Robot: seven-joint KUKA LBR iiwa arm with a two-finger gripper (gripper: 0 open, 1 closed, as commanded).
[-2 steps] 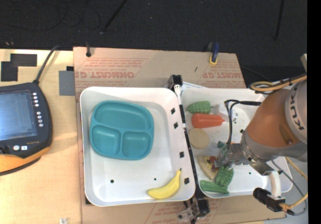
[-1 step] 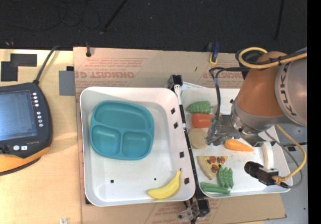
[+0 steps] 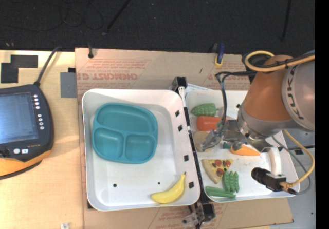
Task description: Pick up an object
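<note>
Over the right bin (image 3: 288, 192), the grey arm (image 3: 272, 105) reaches in, and its jaws (image 3: 209, 143) hang low, just beside a red toy pepper (image 3: 208, 122). Whether the jaws stand wide or narrow cannot be told; nothing is seen held between them. Relative to the red toy pepper, a green toy vegetable (image 3: 204, 109) lies just beyond it toward the bin's far wall, an orange toy carrot (image 3: 247, 150) lies to its right under the wrist, a toy pizza slice (image 3: 217, 168) lies nearer the camera, and a dark green bumpy toy (image 3: 232, 180) and a green pod (image 3: 218, 191) lie nearer still, along the near wall. The pepper, nearest the jaws, is the likely object to take. It appears to be hollow moulded plastic: probably light, stiff and smooth, so liable to slip; a hold across its narrow middle seems best. The left bin (image 3: 103, 182) holds a teal divided plate (image 3: 124, 133) and, near its front right corner, a toy banana (image 3: 169, 193). On the worktop (image 3: 67, 182), well left of both bins, rests a control pendant (image 3: 20, 125).
</note>
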